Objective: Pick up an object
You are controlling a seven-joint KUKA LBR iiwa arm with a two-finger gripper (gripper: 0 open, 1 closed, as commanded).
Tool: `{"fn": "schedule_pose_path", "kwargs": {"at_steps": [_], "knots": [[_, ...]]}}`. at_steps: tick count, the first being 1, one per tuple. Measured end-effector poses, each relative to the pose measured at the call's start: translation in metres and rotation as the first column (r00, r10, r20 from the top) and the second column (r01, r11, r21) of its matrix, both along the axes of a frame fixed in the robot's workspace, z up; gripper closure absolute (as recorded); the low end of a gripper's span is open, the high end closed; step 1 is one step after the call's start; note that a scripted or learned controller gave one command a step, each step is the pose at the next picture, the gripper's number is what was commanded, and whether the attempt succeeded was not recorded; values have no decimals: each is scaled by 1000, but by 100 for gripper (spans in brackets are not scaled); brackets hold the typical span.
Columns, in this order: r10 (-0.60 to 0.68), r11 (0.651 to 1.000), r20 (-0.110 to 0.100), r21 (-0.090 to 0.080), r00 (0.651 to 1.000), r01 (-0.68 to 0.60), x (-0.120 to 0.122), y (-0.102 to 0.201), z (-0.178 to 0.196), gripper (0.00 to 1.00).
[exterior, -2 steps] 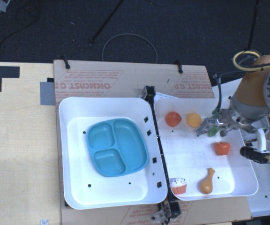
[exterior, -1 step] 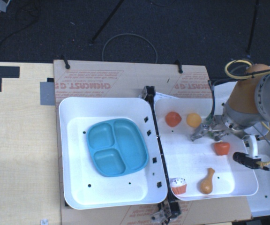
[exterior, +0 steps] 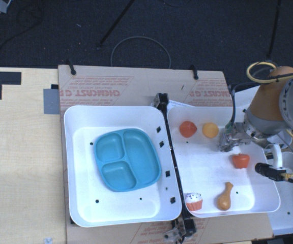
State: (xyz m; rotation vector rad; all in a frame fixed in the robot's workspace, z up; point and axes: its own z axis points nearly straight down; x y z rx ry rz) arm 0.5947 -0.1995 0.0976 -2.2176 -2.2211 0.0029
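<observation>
In the right bin (exterior: 202, 197) lie a red tomato-like ball (exterior: 187, 129), a small orange ball (exterior: 210, 130), a red pepper-like piece (exterior: 241, 160), a tan drumstick (exterior: 225, 196) and a cupcake (exterior: 193, 201). My gripper (exterior: 230, 141) hangs low over the bin's right half, just right of the orange ball and up-left of the red piece. I see nothing between its fingers.
The left bin (exterior: 80, 197) holds a blue divided plate (exterior: 126, 159). A black divider (exterior: 169, 156) runs between the bins. Cardboard (exterior: 136, 88) lies behind them, and the arm's grey and orange body (exterior: 271, 103) fills the right side.
</observation>
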Motion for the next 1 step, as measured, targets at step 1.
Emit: {"fn": "schedule_pose_path", "kwargs": {"at_steps": [1], "knots": [[-3, 1000, 5, -2, 1000, 3, -1, -9, 58, 100]]}}
